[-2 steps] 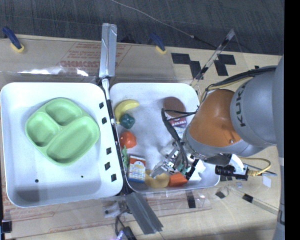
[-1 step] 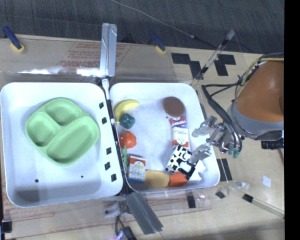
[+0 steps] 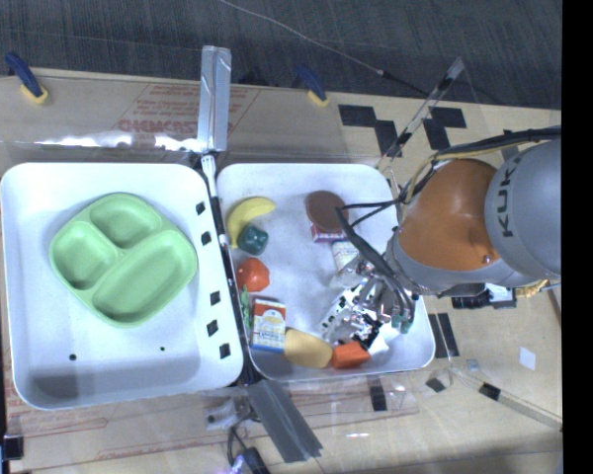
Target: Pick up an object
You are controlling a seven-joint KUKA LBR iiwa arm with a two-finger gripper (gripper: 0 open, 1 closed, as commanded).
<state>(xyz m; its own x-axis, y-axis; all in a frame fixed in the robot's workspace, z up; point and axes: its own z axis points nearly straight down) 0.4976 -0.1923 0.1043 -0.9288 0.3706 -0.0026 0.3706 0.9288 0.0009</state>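
My gripper [image 3: 361, 314] hangs low in the right bin [image 3: 287, 181], near its front right corner, under the orange band of the arm [image 3: 453, 215]. Just below it lie an orange-red block [image 3: 350, 355] and a pale yellow piece [image 3: 307, 348]. A small carton [image 3: 268, 325] stands at the bin's front left. Along the left wall sit a banana [image 3: 248, 211], a dark green object [image 3: 253, 238] and a red piece [image 3: 253, 275]. A brown round object [image 3: 325, 206] on a small packet [image 3: 326, 231] lies toward the back, with a pale item [image 3: 345, 258] beside the arm's cables.
The left bin [image 3: 30, 265] holds a green divided plate [image 3: 125, 256]. A metal bar [image 3: 214, 107] rises at the back between the bins. Black clips line the shared wall [image 3: 217, 294]. Cables [image 3: 415, 131] run over the bench at the right rear.
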